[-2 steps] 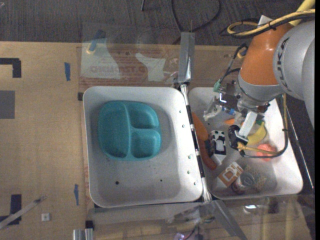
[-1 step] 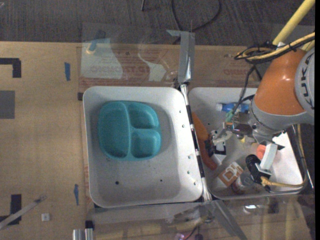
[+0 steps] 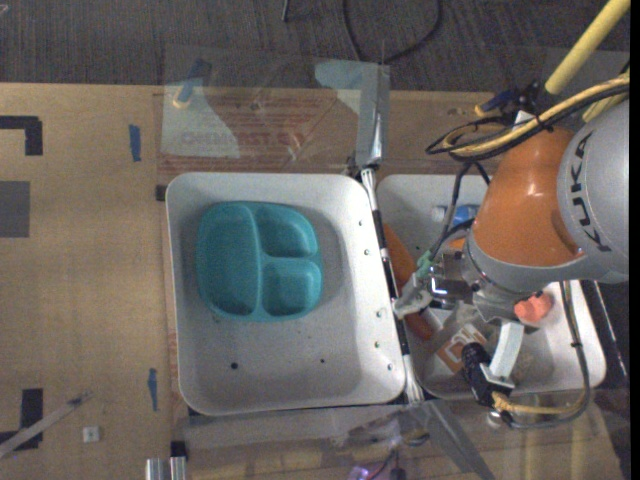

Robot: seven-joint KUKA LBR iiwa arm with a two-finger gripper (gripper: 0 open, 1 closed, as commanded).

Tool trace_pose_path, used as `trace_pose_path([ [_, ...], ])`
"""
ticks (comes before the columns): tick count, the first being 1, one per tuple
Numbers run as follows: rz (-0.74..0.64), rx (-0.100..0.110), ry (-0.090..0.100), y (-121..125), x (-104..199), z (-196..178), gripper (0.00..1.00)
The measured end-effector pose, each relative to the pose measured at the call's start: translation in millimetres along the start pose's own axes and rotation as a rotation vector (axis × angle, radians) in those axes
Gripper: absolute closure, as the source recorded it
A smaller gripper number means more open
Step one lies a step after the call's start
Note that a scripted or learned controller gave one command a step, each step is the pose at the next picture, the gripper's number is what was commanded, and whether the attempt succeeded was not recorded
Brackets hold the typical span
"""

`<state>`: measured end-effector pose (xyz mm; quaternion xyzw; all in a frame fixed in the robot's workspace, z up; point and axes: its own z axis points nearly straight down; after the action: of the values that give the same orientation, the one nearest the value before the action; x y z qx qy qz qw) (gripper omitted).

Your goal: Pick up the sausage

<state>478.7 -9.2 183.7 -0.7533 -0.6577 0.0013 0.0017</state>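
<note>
Your sausage (image 3: 399, 255) lies along the right bin's (image 3: 412, 193) left wall, mostly under the arm; likely light, smooth and roll-prone, so pinch it mid-length; I cannot tell the jaws' state.

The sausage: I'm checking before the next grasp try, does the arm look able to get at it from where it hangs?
Probably yes. The arm hangs over the right bin, and the orange sausage lies by that bin's left wall, just left of the wrist. The wall close beside it may crowd the approach.
</note>
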Motion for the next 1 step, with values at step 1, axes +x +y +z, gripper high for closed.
trace_pose_path([
  [1,-0.028,-0.003,0.000,5.7,-40.0,-0.2,0.00],
])
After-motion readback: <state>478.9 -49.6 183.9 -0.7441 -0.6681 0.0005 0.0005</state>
